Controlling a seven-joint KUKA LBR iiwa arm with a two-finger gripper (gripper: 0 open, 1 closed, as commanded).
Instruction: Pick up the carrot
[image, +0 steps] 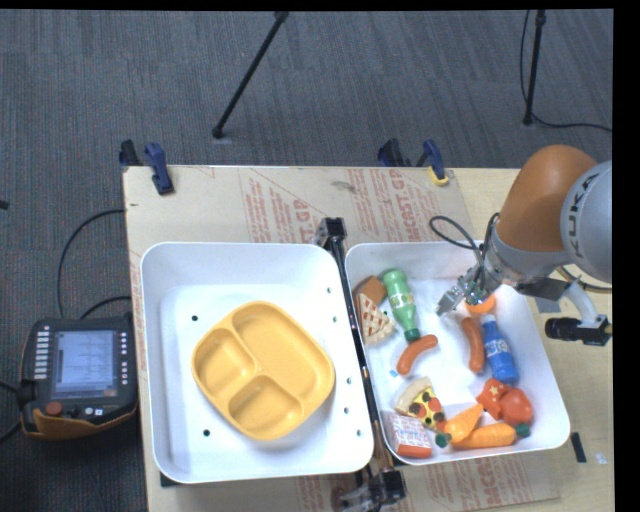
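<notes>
Orange carrot (487, 436) lies at the near edge of the right bin (556, 400), just beside the red pepper (514, 405). Well beyond it the gripper (462, 297) hovers, fingers spread and empty, likely poised above the sausage (473, 343) rather than its target.

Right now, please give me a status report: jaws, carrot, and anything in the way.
Gripper low over right bin, far side; grip state unclear. Carrot at bin's near edge, untouched. Crowded by red pepper and pizza slice.

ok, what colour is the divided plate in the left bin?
Yellow; the divided plate shows plainly in the camera view.
</notes>
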